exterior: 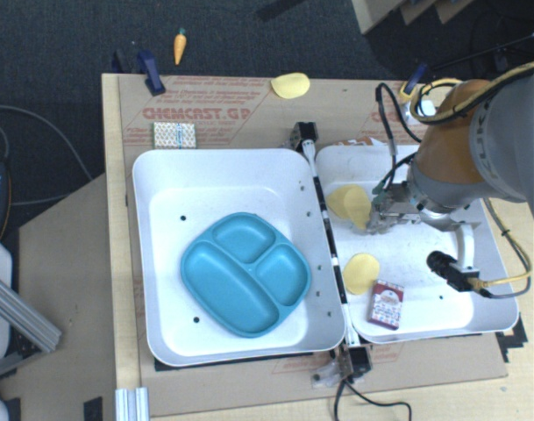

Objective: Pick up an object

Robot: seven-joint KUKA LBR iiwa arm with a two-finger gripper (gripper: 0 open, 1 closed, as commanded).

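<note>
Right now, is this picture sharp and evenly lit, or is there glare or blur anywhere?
Camera view: mostly sharp; the blue tray and red card box are crisp. The left bin is bright white, nearly washed out. Soft shadows surround the tray. The arm looks slightly soft.

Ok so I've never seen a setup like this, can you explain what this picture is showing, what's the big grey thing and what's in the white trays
This is one camera above a bench, looking down at a slant. The big grey shape with the orange band is a robot arm reaching in from the right; its job is to pick something up. Its gripper hangs low over the right white bin, right beside a round yellow piece. Whether it holds anything is not clear from here. That bin also contains a second yellow piece and a small red box. The left white bin holds a blue divided plate. Outside the bins, on the board, lie another yellow piece and a small patterned packet.
</note>
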